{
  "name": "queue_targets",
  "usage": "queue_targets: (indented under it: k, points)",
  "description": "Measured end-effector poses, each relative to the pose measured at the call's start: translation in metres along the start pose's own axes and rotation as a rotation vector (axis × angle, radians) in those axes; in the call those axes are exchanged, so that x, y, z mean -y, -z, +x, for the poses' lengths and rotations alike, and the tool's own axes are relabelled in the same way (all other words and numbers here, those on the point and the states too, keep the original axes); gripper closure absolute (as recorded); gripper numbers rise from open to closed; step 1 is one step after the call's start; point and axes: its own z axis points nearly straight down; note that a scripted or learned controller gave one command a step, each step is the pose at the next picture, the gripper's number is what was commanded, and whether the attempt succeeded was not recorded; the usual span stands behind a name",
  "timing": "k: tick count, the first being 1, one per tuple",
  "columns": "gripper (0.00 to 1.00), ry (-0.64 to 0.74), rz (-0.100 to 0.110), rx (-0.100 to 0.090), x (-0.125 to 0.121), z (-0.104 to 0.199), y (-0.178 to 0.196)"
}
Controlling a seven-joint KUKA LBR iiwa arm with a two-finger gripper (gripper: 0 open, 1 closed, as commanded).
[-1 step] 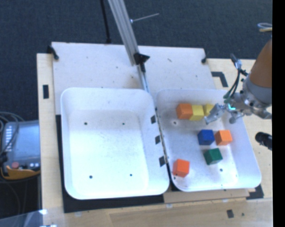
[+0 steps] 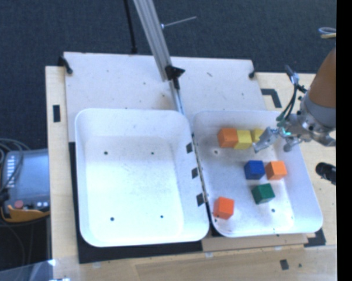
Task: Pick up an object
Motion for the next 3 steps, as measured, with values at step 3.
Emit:
queue_targets:
  k: [3]
  points:
    - [0.00, -0.006, 0.000, 0.001, -0.003, -0.007, -0.114]
